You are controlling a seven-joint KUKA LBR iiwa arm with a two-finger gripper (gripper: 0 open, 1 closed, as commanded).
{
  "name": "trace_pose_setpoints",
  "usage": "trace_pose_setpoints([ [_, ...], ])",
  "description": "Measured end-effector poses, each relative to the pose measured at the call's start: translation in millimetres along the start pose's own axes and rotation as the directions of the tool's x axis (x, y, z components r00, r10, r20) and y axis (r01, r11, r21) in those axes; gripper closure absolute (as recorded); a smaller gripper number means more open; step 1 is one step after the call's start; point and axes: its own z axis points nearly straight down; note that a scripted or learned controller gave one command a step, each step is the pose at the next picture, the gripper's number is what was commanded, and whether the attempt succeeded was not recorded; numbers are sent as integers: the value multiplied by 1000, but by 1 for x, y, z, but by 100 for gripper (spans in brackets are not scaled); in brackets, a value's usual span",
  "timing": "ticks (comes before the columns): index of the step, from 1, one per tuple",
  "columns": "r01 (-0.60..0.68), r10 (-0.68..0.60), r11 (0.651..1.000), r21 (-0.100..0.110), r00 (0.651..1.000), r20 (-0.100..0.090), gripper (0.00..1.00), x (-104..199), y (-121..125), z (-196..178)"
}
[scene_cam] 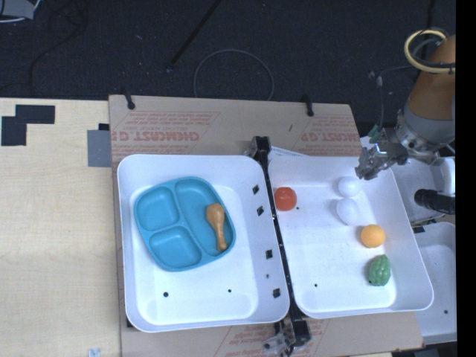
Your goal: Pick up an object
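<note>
In the right bin (pixel 327 288) lie a red tomato-like ball (pixel 285 198) at the left, two white eggs (pixel 347 187) (pixel 347 211) near the middle, an orange ball (pixel 372 236) and a green bumpy piece (pixel 378 271) toward the right. A blue divided plate (pixel 167 218) sits in the left bin (pixel 186 307), with a tan drumstick (pixel 217 224) across its right compartment. My gripper (pixel 370 166) hangs at the right bin's far right corner, just up and right of the upper egg, with nothing seen between its fingers.
The arm (pixel 428 103) comes in from the upper right over the bin's rim. A black divider (pixel 269 222) runs between the two bins. Brown cardboard (pixel 223 125) lies under them. Dark equipment (pixel 439 199) juts in at the right edge.
</note>
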Motion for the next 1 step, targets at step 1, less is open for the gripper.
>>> trace_pose_setpoints([
  [1,1,-1,1000,3,1000,-1,100,-1,0,-20],
])
